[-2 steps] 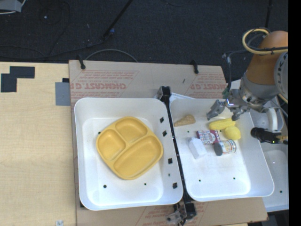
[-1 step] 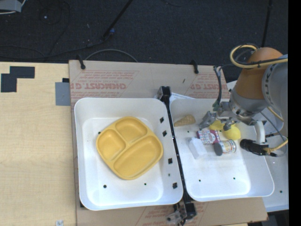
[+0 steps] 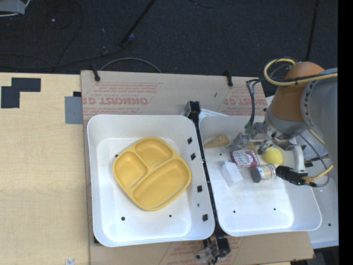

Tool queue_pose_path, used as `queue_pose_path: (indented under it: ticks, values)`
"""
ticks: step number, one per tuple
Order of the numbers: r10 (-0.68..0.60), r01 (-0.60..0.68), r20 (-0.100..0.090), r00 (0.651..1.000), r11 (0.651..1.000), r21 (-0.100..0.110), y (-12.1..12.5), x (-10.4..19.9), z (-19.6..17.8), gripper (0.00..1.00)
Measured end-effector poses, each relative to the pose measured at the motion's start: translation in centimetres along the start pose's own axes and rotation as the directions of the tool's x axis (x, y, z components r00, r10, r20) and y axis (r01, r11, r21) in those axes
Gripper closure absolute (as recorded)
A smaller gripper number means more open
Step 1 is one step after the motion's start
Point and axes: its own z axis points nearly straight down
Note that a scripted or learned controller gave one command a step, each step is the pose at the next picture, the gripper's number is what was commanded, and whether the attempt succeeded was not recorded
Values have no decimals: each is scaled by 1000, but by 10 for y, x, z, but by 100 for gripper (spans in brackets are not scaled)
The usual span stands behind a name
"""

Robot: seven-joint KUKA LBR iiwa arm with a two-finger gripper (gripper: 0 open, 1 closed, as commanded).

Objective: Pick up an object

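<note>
The right bin (image 3: 265, 217) holds several small objects in its far half. A tan cone-shaped piece (image 3: 216, 141) lies near the divider, with a white block (image 3: 231, 173) closer to me. A maroon packet (image 3: 244, 159), a yellow ball (image 3: 272, 156) and a small bottle with a grey cap (image 3: 263, 173) sit together. My gripper (image 3: 252, 139) hangs low over the far side of this cluster, just above the maroon packet and next to the yellow ball. The wrist and its cables hide the parts below.
The left bin (image 3: 105, 208) carries a yellow divided plate (image 3: 151, 173). A black clip-lined divider (image 3: 199, 170) separates the bins. The arm's orange band (image 3: 292, 95) and grey body (image 3: 325, 106) stand over the right bin's far right corner. Bare bin floor lies near the front.
</note>
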Motion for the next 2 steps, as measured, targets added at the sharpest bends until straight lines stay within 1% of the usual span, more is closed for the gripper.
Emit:
queue_pose_path:
  ticks: [1, 2]
  values:
    - [0, 0, 1, 1000, 1000, 10, -3, 0, -6, 100]
    - [-3, 3, 1, 1000, 1000, 6, -5, 6, -52, 100]
